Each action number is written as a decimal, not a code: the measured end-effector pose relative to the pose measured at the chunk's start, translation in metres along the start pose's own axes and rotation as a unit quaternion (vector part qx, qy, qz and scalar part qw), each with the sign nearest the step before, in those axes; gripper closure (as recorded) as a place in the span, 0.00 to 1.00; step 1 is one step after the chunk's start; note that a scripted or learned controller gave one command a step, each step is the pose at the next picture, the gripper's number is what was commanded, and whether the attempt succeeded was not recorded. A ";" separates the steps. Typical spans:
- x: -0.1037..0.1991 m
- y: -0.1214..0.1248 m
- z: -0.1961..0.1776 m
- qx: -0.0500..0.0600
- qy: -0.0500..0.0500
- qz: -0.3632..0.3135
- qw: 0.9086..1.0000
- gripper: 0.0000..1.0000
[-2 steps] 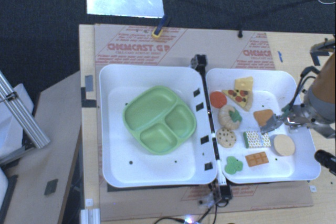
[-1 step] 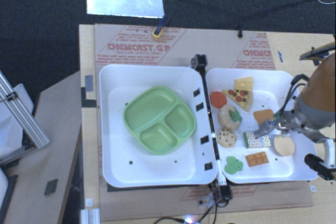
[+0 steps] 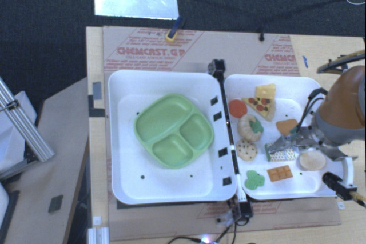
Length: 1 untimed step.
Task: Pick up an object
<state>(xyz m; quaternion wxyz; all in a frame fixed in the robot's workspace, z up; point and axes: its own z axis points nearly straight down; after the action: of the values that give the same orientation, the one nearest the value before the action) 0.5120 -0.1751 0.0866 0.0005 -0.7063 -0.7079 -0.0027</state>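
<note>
Tabletop (image 3: 143,46) carries two shallow white bins side by side. Left bin (image 3: 123,140) holds a green divided plate (image 3: 173,130), lying flat near its middle. Right bin (image 3: 286,82) holds a scatter of toy food: yellow cheese wedge (image 3: 265,92) at the top, pizza slice (image 3: 260,105) just below it, red tomato round (image 3: 237,108) to their left, a frosted doughnut (image 3: 250,127) in the middle, a chocolate-chip cookie (image 3: 247,150) under that, green broccoli piece (image 3: 254,180) near the front wall, orange waffle-like cracker (image 3: 279,172) beside it, a pale round disc (image 3: 312,160) toward the right, and an orange wedge (image 3: 286,126) mid-right.

Arm enters from the right, its orange band above the right bin's far edge. Pincer (image 3: 282,151) is down inside the right bin, between the orange wedge and the cracker, close to the pale disc. Whether its fingers are spread or closed cannot be told; nothing is seen between them.
</note>
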 end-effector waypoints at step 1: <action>-0.004 0.003 -0.014 -0.007 -0.006 0.001 1.000 1.00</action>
<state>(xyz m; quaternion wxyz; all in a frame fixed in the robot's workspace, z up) 0.5148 -0.1796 0.1007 -0.0085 -0.7068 -0.7074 -0.0031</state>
